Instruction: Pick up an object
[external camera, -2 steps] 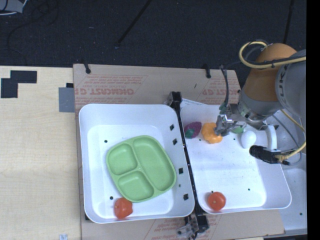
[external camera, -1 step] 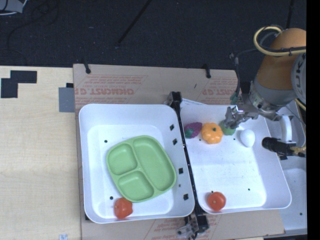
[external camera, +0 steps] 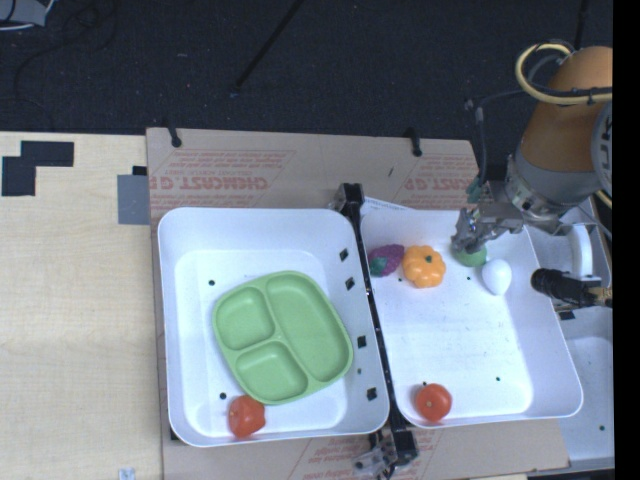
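Note:
My gripper hangs low over the back of the right bin. Its tip is right on top of a small green object, which is partly hidden under it. A white egg lies just to the right of that green object. To its left sit an orange pumpkin-like toy and a purple and green piece. A red tomato rests near the right bin's front edge.
The left bin holds a green divided plate and a red tomato-like piece at its front wall. The ridge where the bins meet runs between them. The arm comes in from the right over the right bin's back corner.

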You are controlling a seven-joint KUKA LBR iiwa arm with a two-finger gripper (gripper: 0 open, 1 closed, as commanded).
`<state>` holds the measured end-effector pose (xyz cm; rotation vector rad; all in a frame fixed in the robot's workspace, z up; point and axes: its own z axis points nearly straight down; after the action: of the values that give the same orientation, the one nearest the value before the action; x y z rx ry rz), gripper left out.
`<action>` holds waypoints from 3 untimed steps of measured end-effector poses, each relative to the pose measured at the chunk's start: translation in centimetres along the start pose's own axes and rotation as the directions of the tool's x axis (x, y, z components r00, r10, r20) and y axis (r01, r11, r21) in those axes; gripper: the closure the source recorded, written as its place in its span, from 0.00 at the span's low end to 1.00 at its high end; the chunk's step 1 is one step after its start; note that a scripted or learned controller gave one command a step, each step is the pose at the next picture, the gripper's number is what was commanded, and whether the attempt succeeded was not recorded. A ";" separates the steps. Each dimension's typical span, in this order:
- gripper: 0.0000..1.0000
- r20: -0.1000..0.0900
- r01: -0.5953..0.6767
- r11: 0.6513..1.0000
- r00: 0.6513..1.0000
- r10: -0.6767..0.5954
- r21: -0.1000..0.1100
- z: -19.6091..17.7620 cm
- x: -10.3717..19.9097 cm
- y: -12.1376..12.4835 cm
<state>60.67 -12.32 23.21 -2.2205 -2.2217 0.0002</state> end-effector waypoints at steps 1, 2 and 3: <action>1.00 -0.002 0.002 1.000 1.000 -0.002 0.004 1.0 5.2 -0.5; 1.00 -0.002 0.003 1.000 1.000 -0.003 0.001 -0.1 10.2 -0.1; 1.00 -0.001 0.003 1.000 1.000 -0.003 0.003 1.1 15.1 0.4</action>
<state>61.10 2.82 22.12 -2.2152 -2.2227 0.0027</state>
